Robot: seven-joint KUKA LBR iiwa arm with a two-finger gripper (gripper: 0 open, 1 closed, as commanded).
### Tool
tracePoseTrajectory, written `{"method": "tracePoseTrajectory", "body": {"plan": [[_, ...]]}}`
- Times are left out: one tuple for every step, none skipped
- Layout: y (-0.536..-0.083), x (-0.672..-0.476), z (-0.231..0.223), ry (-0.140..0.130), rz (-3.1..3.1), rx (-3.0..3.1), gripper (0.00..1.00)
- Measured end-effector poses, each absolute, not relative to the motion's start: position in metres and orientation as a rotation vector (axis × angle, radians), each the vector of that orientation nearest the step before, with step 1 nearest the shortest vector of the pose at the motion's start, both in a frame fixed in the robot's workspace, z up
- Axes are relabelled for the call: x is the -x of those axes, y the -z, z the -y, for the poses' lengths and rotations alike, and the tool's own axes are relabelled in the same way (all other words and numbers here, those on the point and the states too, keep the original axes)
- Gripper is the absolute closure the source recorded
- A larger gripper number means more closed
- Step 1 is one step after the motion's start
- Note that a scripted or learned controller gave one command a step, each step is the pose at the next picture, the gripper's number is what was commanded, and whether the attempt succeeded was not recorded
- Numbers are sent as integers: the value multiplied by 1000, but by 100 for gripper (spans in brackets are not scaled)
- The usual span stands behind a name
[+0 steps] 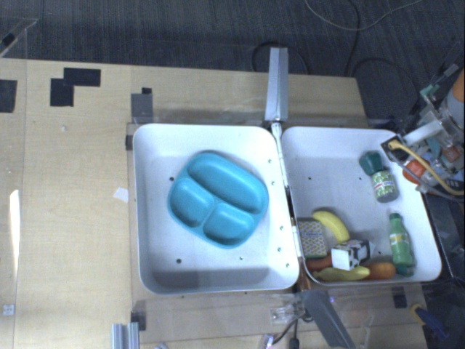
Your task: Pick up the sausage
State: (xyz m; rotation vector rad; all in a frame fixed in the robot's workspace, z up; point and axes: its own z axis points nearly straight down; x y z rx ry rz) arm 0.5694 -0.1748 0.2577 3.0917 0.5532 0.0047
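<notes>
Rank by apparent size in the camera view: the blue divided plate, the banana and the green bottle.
1. Blue divided plate, by far the largest.
2. Banana and green bottle look alike in size; no ranking between them.

This is a robotics lab or test cell rather than a home. A pale wooden bench carries two shallow white bins bolted side by side against a metal post at 12 o'clock, with black marker patches at 10 o'clock. Loose cable trails over dark carpet at 1 o'clock, and clamped rig hardware sits at 3 o'clock.
</notes>
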Motion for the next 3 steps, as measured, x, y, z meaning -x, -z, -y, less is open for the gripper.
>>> {"method": "tracePoseTrajectory", "body": {"plan": [[-96, -612, 149, -5, -589, -3086, 100], [-200, -620, 74, -5, -680, -3067, 100], [-208, -625, 63, -6, -320, -3127, 100]]}}
